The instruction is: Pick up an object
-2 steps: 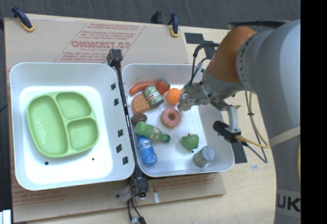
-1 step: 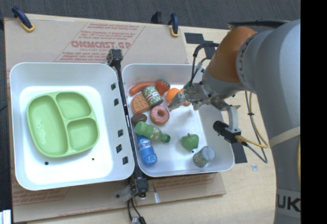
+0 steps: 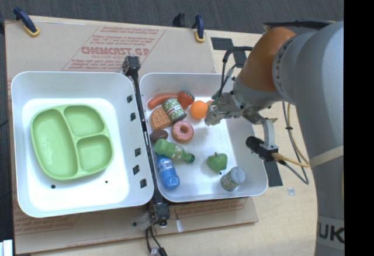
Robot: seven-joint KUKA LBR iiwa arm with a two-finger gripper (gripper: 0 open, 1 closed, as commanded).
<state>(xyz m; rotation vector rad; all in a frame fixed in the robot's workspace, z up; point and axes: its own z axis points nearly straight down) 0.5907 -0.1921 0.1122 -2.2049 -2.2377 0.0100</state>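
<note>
Dark carpet around a cardboard-topped worktop (image 3: 117, 50) bearing two white bins. At 9 o'clock, the left bin (image 3: 23, 190) with a green divided plate (image 3: 73, 141). At 3 o'clock, the right bin (image 3: 245, 187) crowded with toys: orange (image 3: 199, 109), pink doughnut (image 3: 183, 131), green bottle (image 3: 172, 151), blue bottle (image 3: 168, 173), green pepper (image 3: 217, 161), tin can (image 3: 234, 179). Claw (image 3: 214, 113) low just beside the orange, at its 3 o'clock; hard to tell how far open, nothing visibly held. Approach step, seemingly. Next: straddling the orange squarely, closing, lifting straight up.
</note>
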